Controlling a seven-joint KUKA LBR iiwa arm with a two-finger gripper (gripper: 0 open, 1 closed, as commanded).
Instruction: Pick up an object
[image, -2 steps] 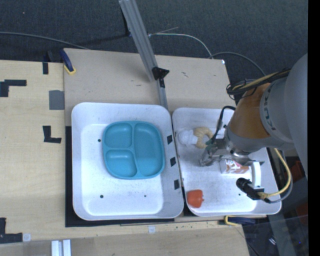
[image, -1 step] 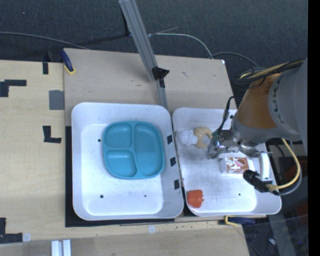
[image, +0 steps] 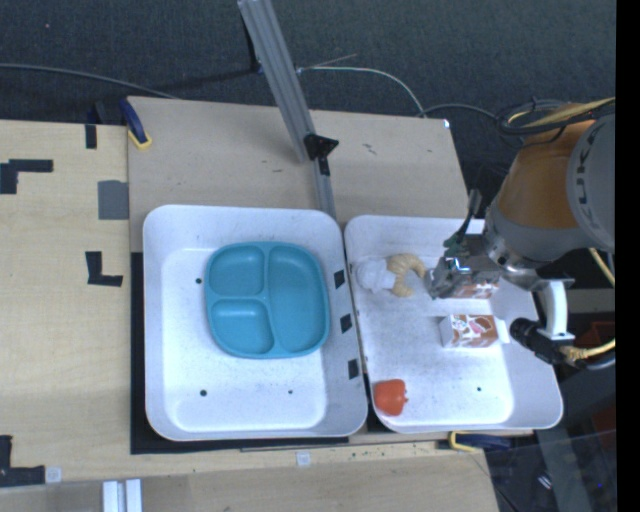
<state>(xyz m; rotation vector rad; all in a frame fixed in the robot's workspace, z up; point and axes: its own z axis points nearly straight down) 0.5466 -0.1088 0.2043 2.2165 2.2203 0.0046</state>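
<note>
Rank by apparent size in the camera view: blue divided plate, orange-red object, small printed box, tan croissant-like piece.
1. Blue divided plate, by far.
2. Small printed box.
3. Tan croissant-like piece and orange-red object: too alike to rank.

The arm (image: 560, 200) runs off the right edge, so its upper part is cut away. The gripper (image: 447, 278) is too small and dark to read, and it covers part of the right bin (image: 500, 400). The pale lump (image: 372, 274) beside the tan object (image: 405, 270) is too blurred to identify.
</note>
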